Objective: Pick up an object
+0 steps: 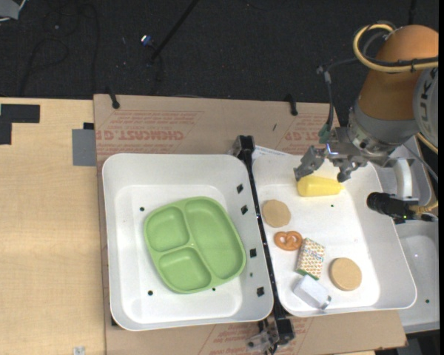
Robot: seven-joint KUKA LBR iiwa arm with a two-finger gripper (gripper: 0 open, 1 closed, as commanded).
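My gripper hangs over the far part of the right bin, fingers spread open. A yellow wedge of toy cheese lies just below and between the fingertips, resting on the bin floor. A round tan cookie, a small pretzel, a patterned cracker packet, a second round cookie and a white block lie nearer the front of that bin.
The left bin holds a green divided plate. A black divider runs between the two bins. Cardboard lies under both bins, and a wooden benchtop extends to the left.
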